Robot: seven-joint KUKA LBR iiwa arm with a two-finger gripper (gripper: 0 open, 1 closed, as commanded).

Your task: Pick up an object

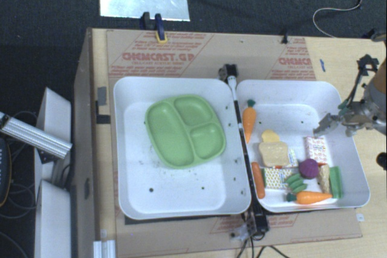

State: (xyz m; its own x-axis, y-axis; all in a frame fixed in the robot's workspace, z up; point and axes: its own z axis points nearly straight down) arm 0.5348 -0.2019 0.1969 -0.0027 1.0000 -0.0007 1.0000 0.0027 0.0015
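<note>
**Hand poised at the right bin's edge, toys clustered below**

The grey hand (pixel 325 124) reaches in from the right and sits over the right-hand shallow white bin (pixel 290 96), near its right wall. Its tips are too small and blurred to judge, so I cannot tell whether it is open or closed, and nothing shows between them.

The objects to pick lie in the lower half of that bin. An orange plastic carrot with a green top (pixel 248 118) lies along the left wall, beside the divider. A second orange carrot-like piece (pixel 258 180) lies lower along the same wall. Near the middle are a small yellow chunk (pixel 270 137) and, touching it below, a tan bread-slice toy (pixel 274 153). A white and red patterned packet (pixel 317 148) lies just below the hand, apart from it. A round purple toy (pixel 309 168) sits beside green pod-shaped pieces (pixel 294 180), with another orange carrot (pixel 312 196) at the bin's front edge.

The left-hand white bin (pixel 136 190) holds a light green divided plastic plate (pixel 184 130) with three compartments. Both bins rest on the brown cardboard-covered bench (pixel 181 54).
</note>
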